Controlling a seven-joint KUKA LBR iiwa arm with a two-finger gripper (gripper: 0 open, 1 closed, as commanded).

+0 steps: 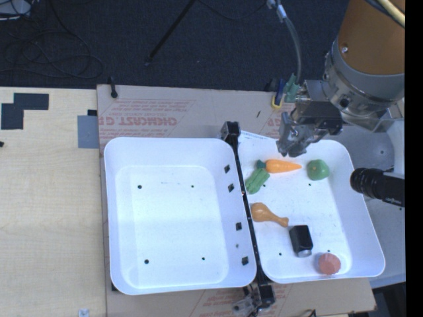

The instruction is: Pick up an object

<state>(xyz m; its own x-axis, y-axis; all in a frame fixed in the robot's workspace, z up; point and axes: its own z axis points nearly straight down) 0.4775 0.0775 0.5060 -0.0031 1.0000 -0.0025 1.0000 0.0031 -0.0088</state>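
My gripper [289,152] hangs over the back of the right bin [360,203], its tips just above the orange carrot [283,167]. Nothing shows between its fingers. Left of the carrot lies a green pod-shaped toy [256,179], and a round green object [318,170] sits to the carrot's right. Nearer the front lie an orange-tan gourd-shaped toy [268,214], a black block [301,240] and a pink ball [328,263].
The left bin [119,177] adjoins the right one along a black divider [241,203]. Both rest on a cardboard sheet [165,114]. A black cylinder [377,185] juts in at the right edge. Cables hang behind the bench.
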